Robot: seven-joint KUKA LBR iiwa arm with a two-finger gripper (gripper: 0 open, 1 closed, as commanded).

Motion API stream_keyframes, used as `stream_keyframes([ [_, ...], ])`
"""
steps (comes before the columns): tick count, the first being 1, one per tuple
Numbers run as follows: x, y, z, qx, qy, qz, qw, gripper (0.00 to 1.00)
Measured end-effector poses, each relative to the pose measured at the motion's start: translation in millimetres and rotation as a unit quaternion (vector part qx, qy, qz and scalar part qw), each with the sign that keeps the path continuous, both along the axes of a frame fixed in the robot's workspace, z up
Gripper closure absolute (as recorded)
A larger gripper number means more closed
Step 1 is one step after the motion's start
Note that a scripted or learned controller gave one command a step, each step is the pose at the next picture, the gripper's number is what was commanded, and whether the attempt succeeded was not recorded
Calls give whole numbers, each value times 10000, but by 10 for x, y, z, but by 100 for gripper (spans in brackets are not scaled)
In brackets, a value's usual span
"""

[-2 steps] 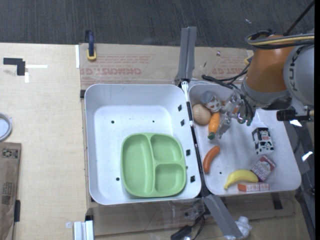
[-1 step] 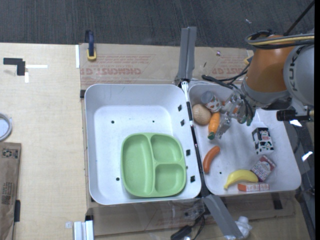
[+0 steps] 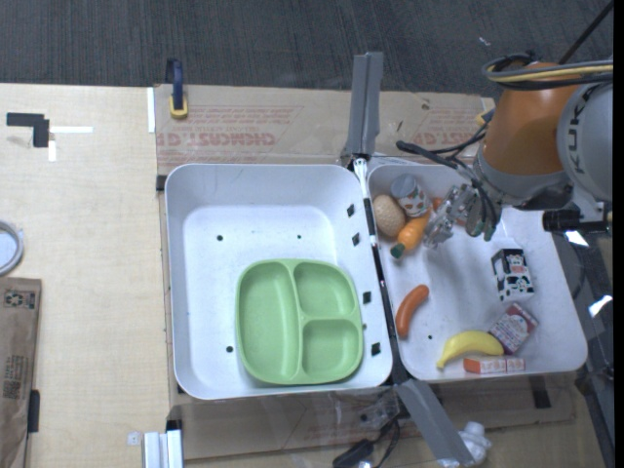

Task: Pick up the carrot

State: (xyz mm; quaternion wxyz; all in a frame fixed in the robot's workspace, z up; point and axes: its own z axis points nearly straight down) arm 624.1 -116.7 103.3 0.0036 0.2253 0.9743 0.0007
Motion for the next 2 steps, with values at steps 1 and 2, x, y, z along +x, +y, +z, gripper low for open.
stream_keyframes([
  [1,-47,697,889,3,21,-1001,9950,100],
  [2,-47,695,889,4,20,-1004,9949,0],
])
